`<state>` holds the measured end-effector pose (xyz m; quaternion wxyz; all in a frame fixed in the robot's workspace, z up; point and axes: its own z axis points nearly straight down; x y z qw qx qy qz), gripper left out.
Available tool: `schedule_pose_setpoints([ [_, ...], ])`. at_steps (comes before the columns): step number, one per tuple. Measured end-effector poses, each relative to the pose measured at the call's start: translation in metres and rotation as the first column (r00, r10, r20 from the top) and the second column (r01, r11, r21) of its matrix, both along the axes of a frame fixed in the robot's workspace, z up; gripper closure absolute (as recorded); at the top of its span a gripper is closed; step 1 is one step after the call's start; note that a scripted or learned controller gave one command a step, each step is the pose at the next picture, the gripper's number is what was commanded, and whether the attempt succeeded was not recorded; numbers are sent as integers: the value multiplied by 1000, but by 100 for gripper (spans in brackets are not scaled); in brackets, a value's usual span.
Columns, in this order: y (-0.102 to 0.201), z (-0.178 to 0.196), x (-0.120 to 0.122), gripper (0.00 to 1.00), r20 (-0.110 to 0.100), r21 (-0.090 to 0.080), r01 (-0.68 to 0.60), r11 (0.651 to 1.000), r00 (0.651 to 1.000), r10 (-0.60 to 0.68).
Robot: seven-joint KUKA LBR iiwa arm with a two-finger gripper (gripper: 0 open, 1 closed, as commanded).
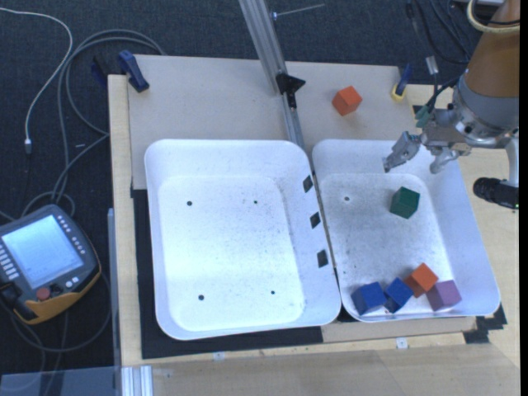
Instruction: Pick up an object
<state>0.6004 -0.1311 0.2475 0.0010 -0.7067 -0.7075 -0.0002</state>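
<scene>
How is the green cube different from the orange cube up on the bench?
The green cube lies inside the right bin; the bench's orange cube sits outside both bins. The green one is close below the pincer; the orange one is farther off. Both look similar in size, and neither is held.

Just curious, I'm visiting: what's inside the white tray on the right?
Inside the right tray: a green block, two blue blocks, an orange block and a purple block. Nothing looks covered.

The grey KUKA arm (495,97) wears a broad orange band (497,60) above its wrist, topped by a pale cream ring. Its metal two-finger gripper (419,157) is silvery grey, with thin dark cables and a teal fitting beside the wrist.
</scene>
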Motion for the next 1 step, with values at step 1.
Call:
schedule_pose_setpoints([
  [1, -24, -128, 4, 0, 16, -7, 0, 1000, 1000, 0],
])
